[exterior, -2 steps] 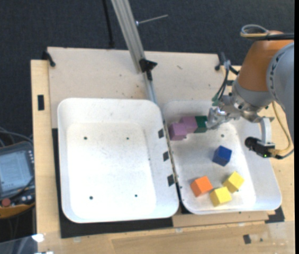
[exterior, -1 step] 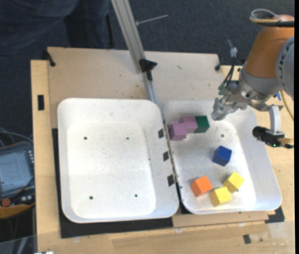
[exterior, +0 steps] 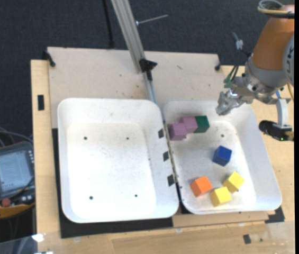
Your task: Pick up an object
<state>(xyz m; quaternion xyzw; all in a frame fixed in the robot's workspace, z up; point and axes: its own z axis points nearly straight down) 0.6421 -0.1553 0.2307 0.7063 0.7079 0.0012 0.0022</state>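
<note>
The wooden bench (exterior: 41,142) carried a pale board (exterior: 96,73) at its far side. Two shallow white bins sat on it side by side, touching: the left bin (exterior: 64,142) and the right bin (exterior: 260,163).

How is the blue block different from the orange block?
The blue block is dark blue; the orange block is bright orange. The blue block stands alone in the middle of the right bin; the orange block sits nearer the front, close to two yellow blocks. Both look like small cubes of similar size.
</note>
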